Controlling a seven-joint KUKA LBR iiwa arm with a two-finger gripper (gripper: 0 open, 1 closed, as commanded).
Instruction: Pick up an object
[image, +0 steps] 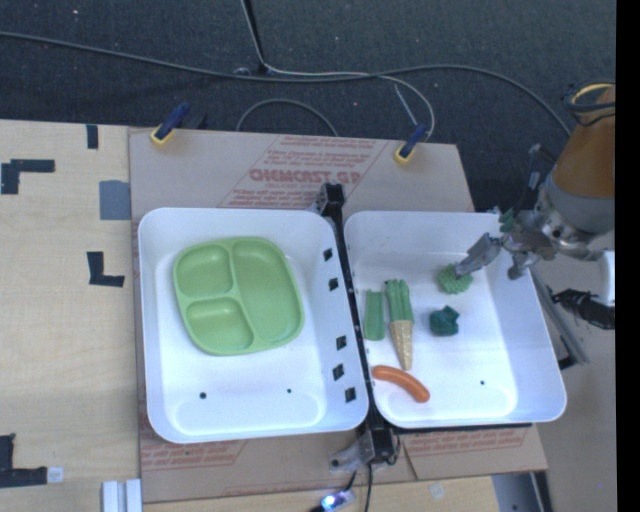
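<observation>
A wooden bench (60, 330) is covered in part by a cardboard sheet (300, 170), on which two white bins, left (160, 400) and right (530, 390), are set side by side, touching.

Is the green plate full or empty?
Empty. The green plate lies flat in the left bin, and all three of its compartments show bare green.

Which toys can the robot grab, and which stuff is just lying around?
For the job:
tool
light green toy
dark green toy
corn
green stick
sausage

Just lying about:
green plate
clamps
cables
</observation>
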